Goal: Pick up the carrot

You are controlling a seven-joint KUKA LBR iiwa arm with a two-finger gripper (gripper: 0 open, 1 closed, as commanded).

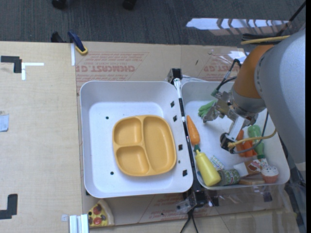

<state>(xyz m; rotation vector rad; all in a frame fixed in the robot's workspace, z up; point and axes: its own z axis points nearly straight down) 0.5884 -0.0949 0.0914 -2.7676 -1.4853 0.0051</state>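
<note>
Two shallow white bins sit side by side on the bench. The left bin [90, 130] carries a yellow divided plate [144, 144] at its middle. The right bin [212, 136] holds the toy food.

The carrot [193, 131] lies flat against the right bin's left wall, about halfway along it, with its thin end toward the far edge. Just past its thick end, toward the near-left corner, lies a yellow bottle [207, 169], close to the carrot or touching it.

The arm [286, 76] reaches in over the right bin's far-right corner. Its gripper [219, 111] hangs over the far half of that bin, apart from the carrot and to its right. A green leafy toy [208, 108] lies just beside the gripper on the side toward the carrot. I cannot tell whether the gripper is open or closed, or whether it has hold of anything.

A cluster of small toy foods [257, 169] fills the right bin's near-right corner. A pizza slice toy [98, 214] rests on the bench just off the left bin's near-left corner.
</note>
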